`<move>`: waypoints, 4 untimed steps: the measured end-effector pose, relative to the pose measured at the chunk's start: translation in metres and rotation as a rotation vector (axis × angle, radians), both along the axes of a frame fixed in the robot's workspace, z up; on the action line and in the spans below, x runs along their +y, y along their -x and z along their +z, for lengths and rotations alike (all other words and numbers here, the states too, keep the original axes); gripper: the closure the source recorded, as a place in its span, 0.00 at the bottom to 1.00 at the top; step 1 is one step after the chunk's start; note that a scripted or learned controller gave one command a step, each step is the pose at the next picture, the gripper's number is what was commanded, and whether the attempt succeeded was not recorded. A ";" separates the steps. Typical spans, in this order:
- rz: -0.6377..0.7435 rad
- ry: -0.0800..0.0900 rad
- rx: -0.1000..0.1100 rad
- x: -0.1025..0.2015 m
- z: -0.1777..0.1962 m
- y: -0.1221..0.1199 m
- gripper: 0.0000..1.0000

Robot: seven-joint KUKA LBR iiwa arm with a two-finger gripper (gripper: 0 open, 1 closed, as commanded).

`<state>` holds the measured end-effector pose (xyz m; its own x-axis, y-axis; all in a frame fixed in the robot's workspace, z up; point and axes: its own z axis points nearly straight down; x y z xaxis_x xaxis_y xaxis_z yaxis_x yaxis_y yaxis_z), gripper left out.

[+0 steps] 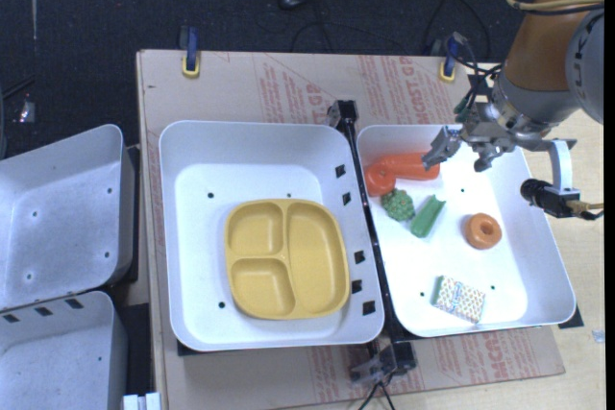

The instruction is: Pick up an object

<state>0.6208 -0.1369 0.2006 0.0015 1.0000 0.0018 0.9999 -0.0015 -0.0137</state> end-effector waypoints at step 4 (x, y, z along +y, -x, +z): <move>0.000 0.003 -0.019 0.001 -0.082 -0.004 1.00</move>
<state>0.6252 -0.1363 0.1187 0.0015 1.0000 -0.0007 1.0000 -0.0015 0.0056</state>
